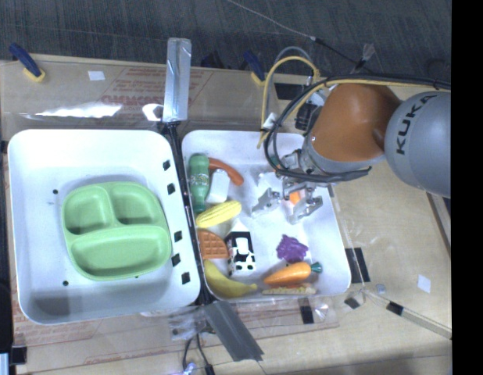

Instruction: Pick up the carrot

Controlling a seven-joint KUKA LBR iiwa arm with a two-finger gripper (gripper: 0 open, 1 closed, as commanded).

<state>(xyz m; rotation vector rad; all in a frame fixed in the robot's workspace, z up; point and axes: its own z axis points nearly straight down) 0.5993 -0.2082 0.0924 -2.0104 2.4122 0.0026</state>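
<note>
The carrot (288, 273), orange with a green top at its right end, lies near the front wall of the right bin (333, 233), just below a purple bunch of grapes (291, 248). My gripper (288, 202) hangs over the middle right of that bin, well behind the carrot and apart from it. Its two silver fingers (265, 201) are spread open. A small orange spot shows between them; I cannot tell what it is. The orange wrist band covers the bin's back right corner.
Also in the right bin are a green bottle (198, 176), an orange-red pepper (227, 170), a yellow corn cob (218, 212), a waffle (212, 244), a cow-patterned box (241, 254) and a banana (228, 285). The left bin (23, 209) holds a green divided plate (115, 229).
</note>
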